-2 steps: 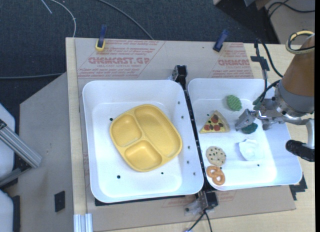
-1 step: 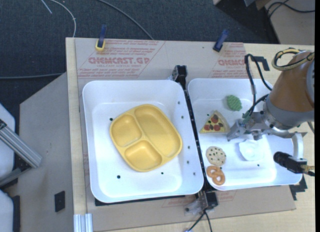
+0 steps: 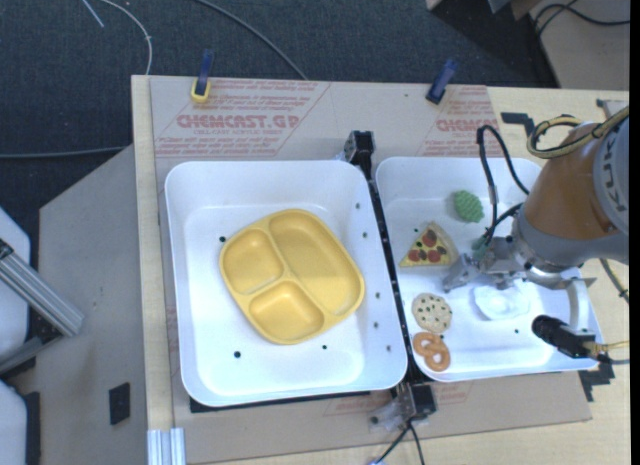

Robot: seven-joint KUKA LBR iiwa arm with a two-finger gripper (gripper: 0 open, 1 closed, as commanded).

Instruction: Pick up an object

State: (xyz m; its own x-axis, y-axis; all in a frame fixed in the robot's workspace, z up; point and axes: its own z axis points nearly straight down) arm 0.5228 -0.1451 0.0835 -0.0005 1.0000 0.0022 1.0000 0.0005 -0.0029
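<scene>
The right bin (image 3: 560, 353) holds a slice of toy pizza (image 3: 428, 247), a green lumpy piece (image 3: 466, 205), a chocolate-chip cookie (image 3: 431, 311), a pretzel (image 3: 434, 352) and a small white object (image 3: 497, 304). My gripper (image 3: 482, 268) hangs low over the middle of this bin, just right of the pizza slice and right above the white object's upper edge. The arm's grey and orange wrist (image 3: 565, 203) covers the bin's right side. Whether anything is in the gripper is hidden.
The left bin (image 3: 190, 253) holds a yellow divided plate (image 3: 290, 275). A black divider clamp (image 3: 359, 145) sits between the bins at the back. Black cables (image 3: 490, 168) loop over the right bin's far side.
</scene>
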